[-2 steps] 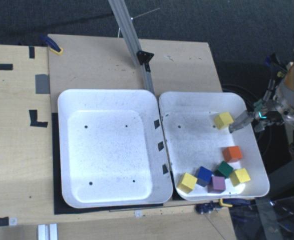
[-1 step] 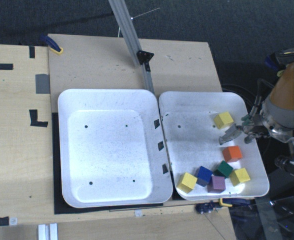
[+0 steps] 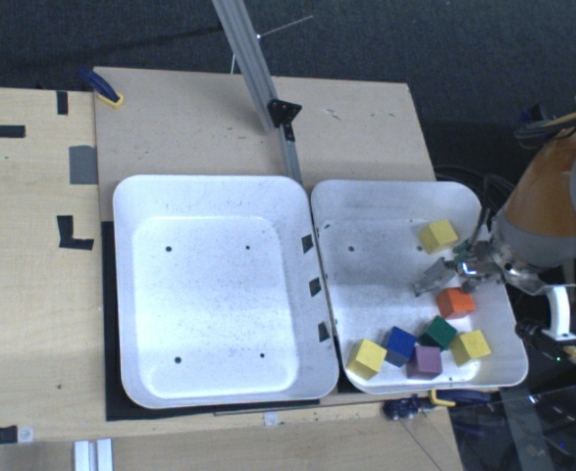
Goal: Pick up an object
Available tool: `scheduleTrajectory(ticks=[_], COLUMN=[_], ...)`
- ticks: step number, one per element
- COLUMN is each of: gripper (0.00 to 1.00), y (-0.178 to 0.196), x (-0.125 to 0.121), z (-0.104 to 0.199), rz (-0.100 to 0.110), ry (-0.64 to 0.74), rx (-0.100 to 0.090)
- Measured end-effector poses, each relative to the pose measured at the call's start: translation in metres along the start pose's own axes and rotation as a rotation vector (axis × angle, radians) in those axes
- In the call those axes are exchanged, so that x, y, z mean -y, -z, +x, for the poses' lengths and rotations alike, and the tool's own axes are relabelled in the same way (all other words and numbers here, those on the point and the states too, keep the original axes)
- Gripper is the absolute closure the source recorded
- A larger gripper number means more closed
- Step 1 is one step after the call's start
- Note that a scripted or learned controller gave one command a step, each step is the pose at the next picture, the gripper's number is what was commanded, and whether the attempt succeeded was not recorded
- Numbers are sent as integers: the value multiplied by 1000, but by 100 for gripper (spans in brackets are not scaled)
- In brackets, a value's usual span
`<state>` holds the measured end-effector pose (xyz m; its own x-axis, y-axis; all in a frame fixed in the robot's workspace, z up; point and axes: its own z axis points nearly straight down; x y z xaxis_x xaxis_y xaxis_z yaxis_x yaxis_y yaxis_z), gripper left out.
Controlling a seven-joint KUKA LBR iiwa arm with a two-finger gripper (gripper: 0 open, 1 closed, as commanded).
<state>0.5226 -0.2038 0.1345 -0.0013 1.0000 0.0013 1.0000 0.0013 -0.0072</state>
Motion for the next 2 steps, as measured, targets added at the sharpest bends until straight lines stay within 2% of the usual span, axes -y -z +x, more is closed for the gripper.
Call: scheduleTrajectory(ticks=[1, 2], gripper=[0, 100], y=[-23, -16], x=[-1, 0], z=[0, 1], rz=[-9, -5], ry=[0, 0], rx=[2, 0])
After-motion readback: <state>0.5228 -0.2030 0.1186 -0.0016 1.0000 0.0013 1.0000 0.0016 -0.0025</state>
